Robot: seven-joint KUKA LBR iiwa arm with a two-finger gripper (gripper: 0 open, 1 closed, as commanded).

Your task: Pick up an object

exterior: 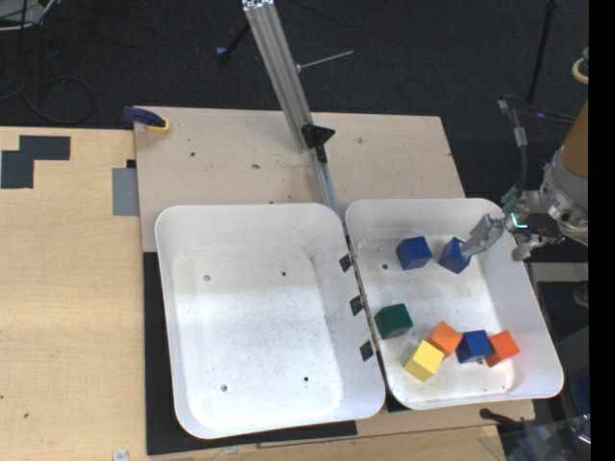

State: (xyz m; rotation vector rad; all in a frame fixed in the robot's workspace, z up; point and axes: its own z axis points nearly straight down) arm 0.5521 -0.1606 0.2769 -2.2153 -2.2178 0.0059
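Observation:
The right bin [538,353] holds several small blocks. A blue cube [413,253] lies near its back, and a second, darker blue block [453,256] sits tilted just right of it. My gripper [478,238] reaches in from the right edge, and its tip meets the upper right side of that tilted blue block. Whether the block is gripped cannot be made out. Lower down lie a green cube [393,321], an orange block [445,336], a yellow cube [424,360], another blue block [474,346] and a red-orange block [503,348].
The left bin [173,257] adjoins the right one, with black clips [356,303] along the shared rim. A slanted aluminium bar [286,75] rises behind the bins. A blue and yellow clamp [146,118] lies at the bench's back left corner.

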